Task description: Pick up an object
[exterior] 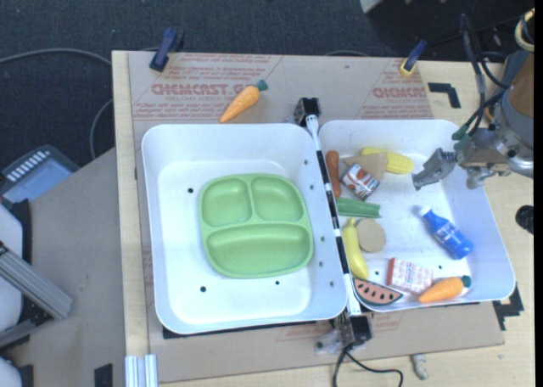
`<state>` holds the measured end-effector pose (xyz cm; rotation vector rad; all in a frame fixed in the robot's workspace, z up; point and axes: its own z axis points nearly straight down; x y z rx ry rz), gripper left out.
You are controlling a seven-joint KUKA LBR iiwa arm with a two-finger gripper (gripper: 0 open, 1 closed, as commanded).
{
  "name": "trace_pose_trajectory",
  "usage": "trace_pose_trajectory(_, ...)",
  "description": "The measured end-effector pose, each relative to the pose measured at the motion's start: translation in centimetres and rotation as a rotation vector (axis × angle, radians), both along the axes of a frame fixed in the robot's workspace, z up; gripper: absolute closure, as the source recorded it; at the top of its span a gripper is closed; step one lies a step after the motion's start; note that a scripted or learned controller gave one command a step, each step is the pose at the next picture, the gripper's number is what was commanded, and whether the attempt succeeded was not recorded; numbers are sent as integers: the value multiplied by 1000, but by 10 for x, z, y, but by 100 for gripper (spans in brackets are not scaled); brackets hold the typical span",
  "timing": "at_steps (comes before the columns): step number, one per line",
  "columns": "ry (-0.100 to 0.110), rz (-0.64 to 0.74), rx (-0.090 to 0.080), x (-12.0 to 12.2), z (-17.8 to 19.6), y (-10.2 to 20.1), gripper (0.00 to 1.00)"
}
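You had a green plate (254, 226) with three compartments lying in the middle of the left bin (153, 207). A toy carrot (240, 103) lay on the board (339, 92) just beyond that bin's far edge, outside both bins. A blue clamp (165, 48) gripped the board's far left corner, and a second clamp (413, 56) its far edge towards the right. A black clip (307, 109) sat where the bins met at their far edge.
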<state>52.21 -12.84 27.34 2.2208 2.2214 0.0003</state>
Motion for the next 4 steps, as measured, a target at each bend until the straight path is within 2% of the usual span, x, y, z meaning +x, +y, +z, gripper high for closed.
trace_pose_trajectory(1, 2, -1, 0, 17, -90, -54, 0)
trace_pose_trajectory(2, 1, -1, 0, 2, -189, -68, 0)
trace_pose_trajectory(3, -2, -1, -1, 2, -179, -68, 100)
trace_pose_trajectory(4, 2, 0, 2, -33, -121, -35, 100)
